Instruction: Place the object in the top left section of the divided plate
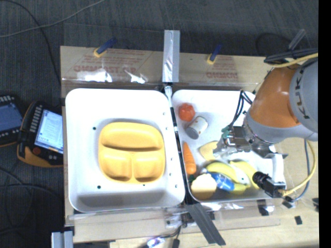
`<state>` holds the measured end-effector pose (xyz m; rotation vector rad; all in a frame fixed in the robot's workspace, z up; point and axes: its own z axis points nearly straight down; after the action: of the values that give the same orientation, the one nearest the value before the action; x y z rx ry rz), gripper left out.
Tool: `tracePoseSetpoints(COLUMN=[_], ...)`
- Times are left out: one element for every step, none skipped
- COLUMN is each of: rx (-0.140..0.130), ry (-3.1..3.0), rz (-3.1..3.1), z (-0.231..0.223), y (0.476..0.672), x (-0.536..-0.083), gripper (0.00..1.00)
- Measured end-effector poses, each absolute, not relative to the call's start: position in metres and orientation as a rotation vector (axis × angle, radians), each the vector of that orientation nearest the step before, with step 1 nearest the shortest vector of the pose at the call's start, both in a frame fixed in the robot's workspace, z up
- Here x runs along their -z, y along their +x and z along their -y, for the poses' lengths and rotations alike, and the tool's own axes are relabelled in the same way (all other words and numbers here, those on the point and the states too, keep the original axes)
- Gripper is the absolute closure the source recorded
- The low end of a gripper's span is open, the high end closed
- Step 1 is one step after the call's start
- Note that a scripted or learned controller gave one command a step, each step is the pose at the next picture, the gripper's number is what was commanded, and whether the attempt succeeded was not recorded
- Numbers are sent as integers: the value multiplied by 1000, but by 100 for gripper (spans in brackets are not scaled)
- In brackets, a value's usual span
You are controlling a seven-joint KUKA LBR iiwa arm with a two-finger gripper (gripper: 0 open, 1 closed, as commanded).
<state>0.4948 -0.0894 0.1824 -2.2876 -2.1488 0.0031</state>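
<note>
The yellow divided plate (132, 151) lies in the left bin (83, 112), with one wide section at the back and two smaller ones in front, all bare. My gripper (226, 143) hangs low over the middle of the right bin (217, 99), just above a pale yellow fruit (208, 150) and the banana (235, 170). Also in that bin are a red tomato (186, 110), a small grey can (196, 126) and an orange carrot (189, 158) along the left wall. I see nothing between the fingers.
A blue-labelled item (225, 181) and a cream-coloured piece (203, 186) crowd the right bin's front. The arm's orange band (276, 102) covers the bin's right side. A handheld pendant (41, 136) lies off the bench to the left.
</note>
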Motion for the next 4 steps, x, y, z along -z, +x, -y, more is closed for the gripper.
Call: tracePoseSetpoints(rx=[-4, -6, -12, -8], ry=[-2466, -2479, -2475, -2455], rz=[1940, 1930, 1931, 1963], z=[29, 53, 52, 100], y=[488, 533, 533, 594], x=[-182, -207, -215, -304], gripper=[100, 100, 100, 100])
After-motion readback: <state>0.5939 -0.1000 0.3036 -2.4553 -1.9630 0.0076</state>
